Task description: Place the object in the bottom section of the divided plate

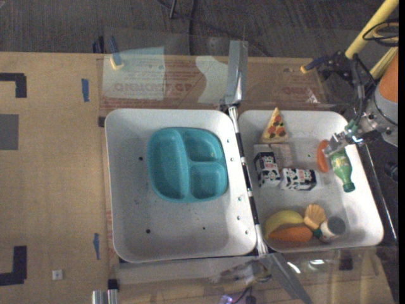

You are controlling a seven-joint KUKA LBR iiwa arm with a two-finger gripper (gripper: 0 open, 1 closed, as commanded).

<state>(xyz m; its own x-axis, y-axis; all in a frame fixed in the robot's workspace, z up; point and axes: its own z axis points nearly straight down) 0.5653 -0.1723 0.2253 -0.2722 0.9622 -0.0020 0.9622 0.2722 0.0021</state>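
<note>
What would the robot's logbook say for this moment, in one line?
gripper: over right bin, at green bottle | divided plate: left bin, nothing in it | placing: not yet done

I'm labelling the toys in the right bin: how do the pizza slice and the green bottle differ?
The pizza slice is a flat yellow triangle with red spots; the green bottle is rounded and long. The pizza slice lies near the bin's far left corner, the green bottle near its right wall, just below the gripper. Both are small toys lying on the white bin floor.
</note>
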